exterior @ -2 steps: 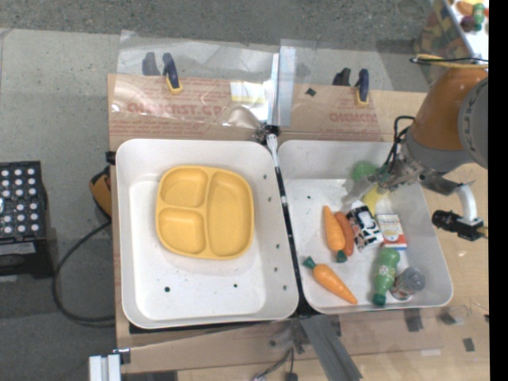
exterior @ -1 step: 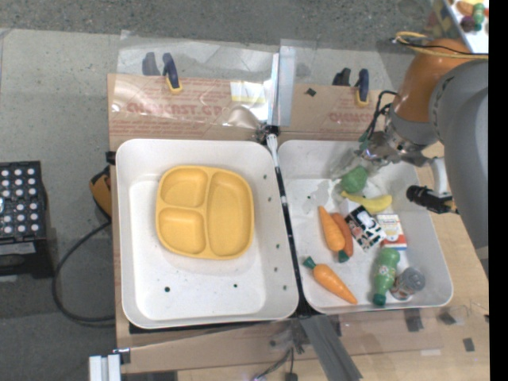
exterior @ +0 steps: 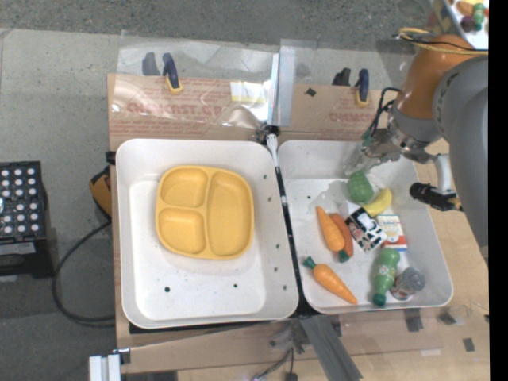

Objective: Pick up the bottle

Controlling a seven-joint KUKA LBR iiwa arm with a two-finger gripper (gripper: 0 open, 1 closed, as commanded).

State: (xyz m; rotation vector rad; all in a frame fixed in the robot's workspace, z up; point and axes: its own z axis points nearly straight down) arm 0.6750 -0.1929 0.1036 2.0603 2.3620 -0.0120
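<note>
Near the right bin's (exterior: 441, 248) front lies a green, seemingly clear-bodied bottle (exterior: 385, 272).

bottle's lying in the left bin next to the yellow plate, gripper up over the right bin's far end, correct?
Not quite. The camera view shows the green bottle lying in the right bin, near its front right corner, beside a carrot. The yellow plate sits in the left bin. The rest holds: the gripper is over the right bin's far end.
</note>
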